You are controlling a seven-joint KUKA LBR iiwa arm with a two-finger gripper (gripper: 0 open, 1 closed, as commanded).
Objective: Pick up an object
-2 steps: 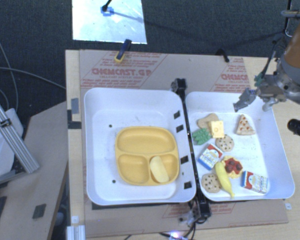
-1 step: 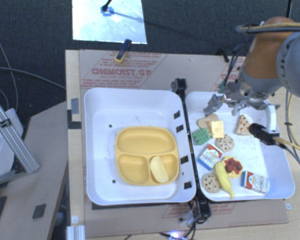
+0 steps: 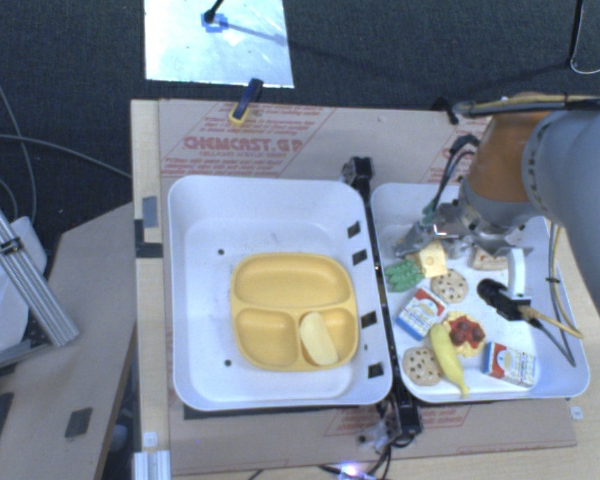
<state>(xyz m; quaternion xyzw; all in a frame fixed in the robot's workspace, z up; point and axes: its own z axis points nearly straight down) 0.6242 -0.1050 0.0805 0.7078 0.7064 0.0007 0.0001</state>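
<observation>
The gripper [image 3: 427, 236] is positioned low over the far left part of the right bin [image 3: 555, 393]. Whether it is open or closed cannot be determined from this view, and no item is seen held in it.

Nearest item: one yellow block [image 3: 433, 261], lying in the right bin just on the near side of the gripper. Contact between the two cannot be confirmed.

Contents of the right bin, by count:
- One green piece [image 3: 402, 274], immediately left of the yellow block, against the bin's left wall.
- Two round cookies: one [image 3: 448, 286] just near of the yellow block, one [image 3: 420, 365] at the near left corner.
- Two small printed cartons: one [image 3: 420, 313] between the two cookies, one [image 3: 508, 363] at the near right.
- One banana [image 3: 448, 358], lying right of the near cookie.
- One red-topped piece [image 3: 467, 333], touching the banana's right side.
- One pale piece [image 3: 488, 260], right of the gripper, partly under the arm.

The left bin [image 3: 195, 288] holds one yellow tray [image 3: 280, 283] with three compartments. One pale yellow piece [image 3: 320, 338] lies in its near right compartment, well apart from the gripper.
</observation>
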